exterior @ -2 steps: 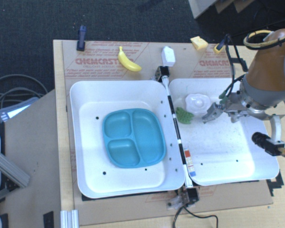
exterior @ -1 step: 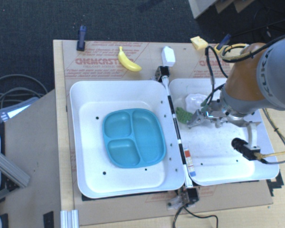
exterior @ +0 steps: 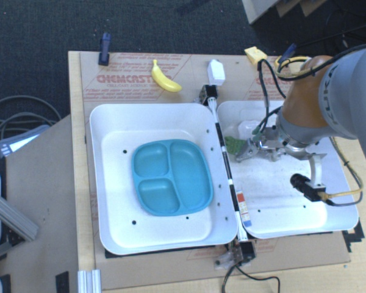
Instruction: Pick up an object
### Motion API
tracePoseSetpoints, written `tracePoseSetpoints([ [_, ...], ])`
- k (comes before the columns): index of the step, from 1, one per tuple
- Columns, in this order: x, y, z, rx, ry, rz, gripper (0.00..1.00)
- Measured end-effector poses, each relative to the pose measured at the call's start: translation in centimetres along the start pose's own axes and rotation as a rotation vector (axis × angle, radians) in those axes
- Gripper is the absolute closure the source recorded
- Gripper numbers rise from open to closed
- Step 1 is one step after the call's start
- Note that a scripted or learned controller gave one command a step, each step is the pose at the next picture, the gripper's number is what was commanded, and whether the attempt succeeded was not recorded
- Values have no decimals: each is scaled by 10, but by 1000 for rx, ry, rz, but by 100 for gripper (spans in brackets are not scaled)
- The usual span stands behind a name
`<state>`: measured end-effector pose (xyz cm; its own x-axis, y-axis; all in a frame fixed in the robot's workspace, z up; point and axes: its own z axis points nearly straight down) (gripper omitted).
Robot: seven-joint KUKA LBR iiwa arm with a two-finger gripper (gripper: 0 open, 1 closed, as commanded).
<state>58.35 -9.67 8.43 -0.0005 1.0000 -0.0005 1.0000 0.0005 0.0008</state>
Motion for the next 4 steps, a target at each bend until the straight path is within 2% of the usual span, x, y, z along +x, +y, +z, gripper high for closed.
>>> tracePoseSetpoints([
  [1, 4, -19, 0, 3, 2, 1, 0],
  [2, -3, 36, -1, 0, 0, 0, 0],
  [3, 2, 75, 0, 3, 0, 0, 0],
  [4, 3, 75, -11, 0, -1, -1, 100],
])
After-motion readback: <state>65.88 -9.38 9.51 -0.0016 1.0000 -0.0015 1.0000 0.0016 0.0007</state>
